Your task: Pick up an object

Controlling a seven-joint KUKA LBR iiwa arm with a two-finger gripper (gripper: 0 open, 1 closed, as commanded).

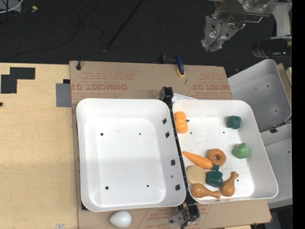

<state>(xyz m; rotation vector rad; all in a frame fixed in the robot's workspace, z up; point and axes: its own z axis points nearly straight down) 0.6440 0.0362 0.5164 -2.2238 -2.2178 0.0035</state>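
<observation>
**Q:** Two bins are shown; how many objects does each hold, counting from the near edge?

**A:** One white egg lies outside both, on the cardboard just in front of the left bin. The right bin contains nine items. Nearest are two tan drumstick-shaped pieces: one lying along the front wall, one tilted just to its right. Between and behind them sit one dark teal block and one cream-coloured lump, touching each other. Behind these come one orange carrot and one brown ring doughnut, side by side. One light green fruit rests apart, near the right wall. Farthest are one small orange pumpkin against the dividing wall and one dark green object well to its right.

**Q:** Where is the gripper, and in what state?

**A:** One gripper hangs beyond the far edge of the bench, above the dark floor, well clear of both bins. Whether it is spread or pressed together cannot be told at this angle. Nothing is seen in its grasp.
</observation>
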